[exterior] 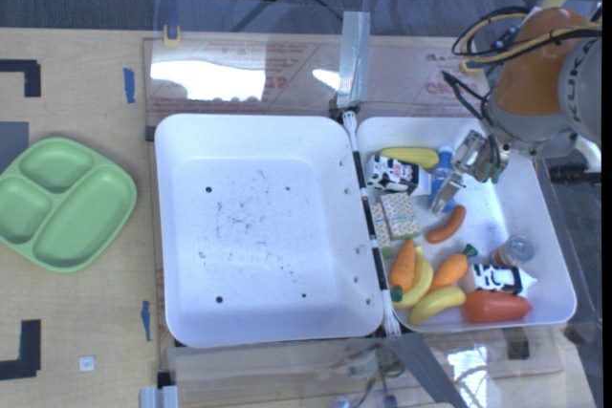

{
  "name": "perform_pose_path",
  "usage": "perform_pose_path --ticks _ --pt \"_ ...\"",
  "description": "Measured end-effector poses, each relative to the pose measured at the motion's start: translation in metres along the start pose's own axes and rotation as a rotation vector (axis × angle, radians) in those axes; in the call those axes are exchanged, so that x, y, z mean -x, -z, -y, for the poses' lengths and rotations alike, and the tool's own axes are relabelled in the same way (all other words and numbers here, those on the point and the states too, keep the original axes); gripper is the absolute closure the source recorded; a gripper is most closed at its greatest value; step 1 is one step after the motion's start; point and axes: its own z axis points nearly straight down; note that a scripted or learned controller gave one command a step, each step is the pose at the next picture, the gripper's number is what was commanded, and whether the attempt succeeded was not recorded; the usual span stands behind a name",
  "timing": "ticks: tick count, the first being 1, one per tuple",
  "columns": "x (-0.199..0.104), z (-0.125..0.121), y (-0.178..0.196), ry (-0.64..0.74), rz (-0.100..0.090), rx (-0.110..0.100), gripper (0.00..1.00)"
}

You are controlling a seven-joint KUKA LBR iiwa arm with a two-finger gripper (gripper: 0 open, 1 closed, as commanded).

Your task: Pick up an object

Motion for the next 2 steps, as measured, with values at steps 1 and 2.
perform_pose_path --ticks 1,2 --pt "-0.002 0.002 0.007 -0.001 -0.008 -0.005 1.00" --pt "-0.011 0.011 0.099 -0.364 0.045 0.032 1.00"
